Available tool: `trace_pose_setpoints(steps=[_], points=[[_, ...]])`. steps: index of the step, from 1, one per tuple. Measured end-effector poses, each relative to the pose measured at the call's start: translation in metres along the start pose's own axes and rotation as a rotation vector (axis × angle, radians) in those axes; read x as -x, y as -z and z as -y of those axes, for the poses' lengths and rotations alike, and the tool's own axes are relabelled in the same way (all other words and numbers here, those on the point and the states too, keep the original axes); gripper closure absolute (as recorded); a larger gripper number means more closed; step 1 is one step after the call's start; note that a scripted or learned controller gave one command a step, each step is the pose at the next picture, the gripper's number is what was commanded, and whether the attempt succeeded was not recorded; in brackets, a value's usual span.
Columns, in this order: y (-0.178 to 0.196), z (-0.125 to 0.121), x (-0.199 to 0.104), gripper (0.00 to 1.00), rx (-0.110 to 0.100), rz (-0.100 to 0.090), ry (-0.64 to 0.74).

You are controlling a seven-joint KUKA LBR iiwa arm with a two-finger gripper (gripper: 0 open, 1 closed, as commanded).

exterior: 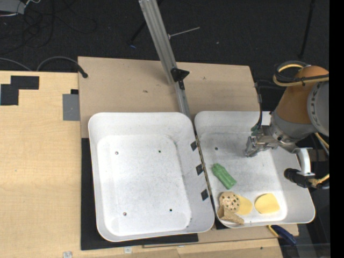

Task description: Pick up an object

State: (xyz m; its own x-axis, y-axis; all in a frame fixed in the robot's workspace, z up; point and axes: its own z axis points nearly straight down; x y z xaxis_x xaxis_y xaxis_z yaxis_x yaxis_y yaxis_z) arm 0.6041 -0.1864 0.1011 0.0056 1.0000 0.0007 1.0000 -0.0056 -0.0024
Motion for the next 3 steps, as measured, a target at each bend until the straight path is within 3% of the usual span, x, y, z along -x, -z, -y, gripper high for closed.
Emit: trace_pose_setpoints(steps=[2,3], points=[[0.102,0.007,0.003,1.0,0.005,0.002,-0.001],[0.129,0.007,0.004,1.0,0.004,0.001,0.004]])
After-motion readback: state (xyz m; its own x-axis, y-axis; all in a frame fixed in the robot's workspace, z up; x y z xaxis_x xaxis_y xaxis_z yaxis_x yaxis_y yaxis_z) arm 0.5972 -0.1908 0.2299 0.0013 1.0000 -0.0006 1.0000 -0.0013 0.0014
